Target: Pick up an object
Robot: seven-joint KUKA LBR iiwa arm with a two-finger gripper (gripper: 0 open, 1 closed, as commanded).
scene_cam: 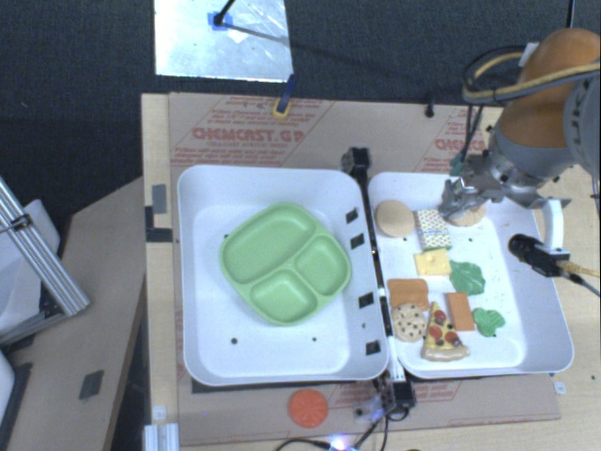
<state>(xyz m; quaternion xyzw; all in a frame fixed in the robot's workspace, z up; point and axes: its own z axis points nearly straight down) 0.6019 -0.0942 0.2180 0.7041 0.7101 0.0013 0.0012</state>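
My gripper point(457, 198) hangs low over the back of the right bin point(545, 341), right above a tan round piece point(469, 218) that it partly hides. Beside it lie a tan bun point(395, 219) and a checkered wafer point(431, 227). Nearer the front are a yellow cheese square point(433, 262), a green leaf point(466, 276), a toast slice point(408, 292), a chip cookie point(408, 322), an orange strip point(459, 311), a pizza slice point(442, 340) and a second green piece point(488, 321).
The left bin point(202, 346) holds a green divided plate point(285, 263). A black divider point(368, 252) runs between the bins. An orange disc point(308, 407) lies on the bench in front of them. A foil sheet point(223, 23) lies beyond the bench.
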